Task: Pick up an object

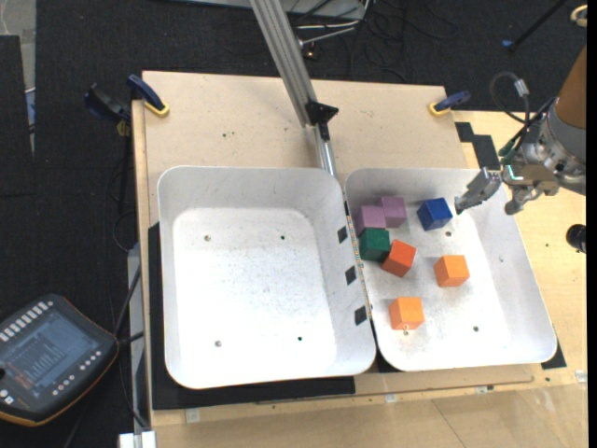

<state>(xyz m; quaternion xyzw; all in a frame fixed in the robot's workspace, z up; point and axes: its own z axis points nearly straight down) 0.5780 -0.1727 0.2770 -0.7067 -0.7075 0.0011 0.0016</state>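
Item: my gripper, fingers spread, nothing between them, above the right bin's far edge. Nearest pick: blue cube, just beside the purple blocks. Method: centre over it, straddle its free sides, descend, then close.

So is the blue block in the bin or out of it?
In. The blue block sits on the floor of the right bin, near its back edge, beside the purple blocks.
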